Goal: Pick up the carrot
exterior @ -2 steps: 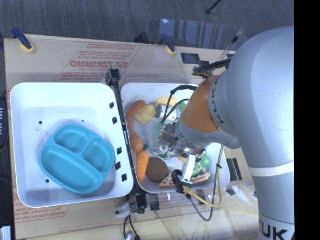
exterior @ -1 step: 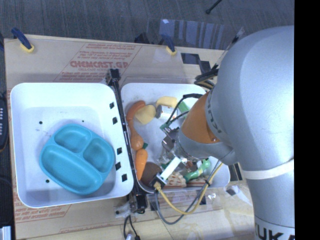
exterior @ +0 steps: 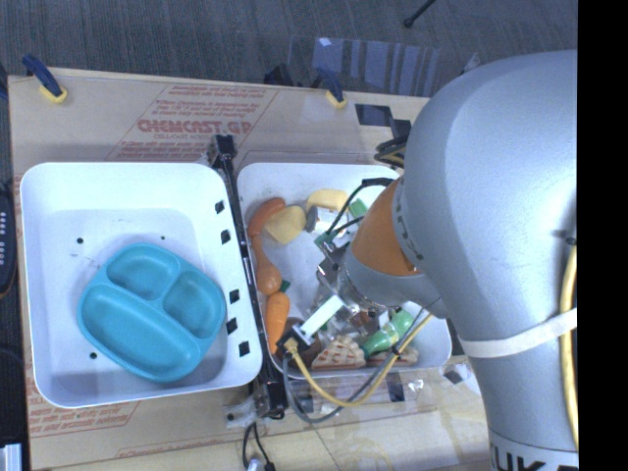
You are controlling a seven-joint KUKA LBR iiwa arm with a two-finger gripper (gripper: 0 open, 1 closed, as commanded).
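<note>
**Gripper low in right bin, finger state unreadable**

The gripper (exterior: 339,314) is being seen low in the right bin (exterior: 294,180), just right of the carrot (exterior: 278,318); its opening cannot be told, and no hold is being shown. The carrot is being crowded against the bin's left wall, other toy food packed close above and below. Open floor is being left in the left bin (exterior: 59,204) around the blue divided plate (exterior: 149,309).
</note>
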